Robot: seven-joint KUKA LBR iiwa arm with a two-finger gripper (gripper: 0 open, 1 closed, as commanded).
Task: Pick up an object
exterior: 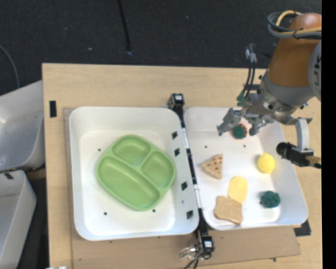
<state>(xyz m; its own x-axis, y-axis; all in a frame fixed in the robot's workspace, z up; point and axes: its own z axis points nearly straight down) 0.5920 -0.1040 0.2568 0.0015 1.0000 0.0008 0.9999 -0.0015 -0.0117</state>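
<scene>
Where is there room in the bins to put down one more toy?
Bare floor rings the green plate in the left bin, widest at its near corners. The right bin is crowded; its freest patch lies between the pizza slice and the gripper.

Two white bins: left bin (78,217), right bin (294,198). One green divided plate (135,172), three compartments, in the left bin. Right bin holds six small items: one pizza slice (213,166), one yellow lemon (266,163), one yellow wedge (238,189), one bread slice (228,210), one dark green broccoli (270,199), one red-green piece (239,131).
</scene>
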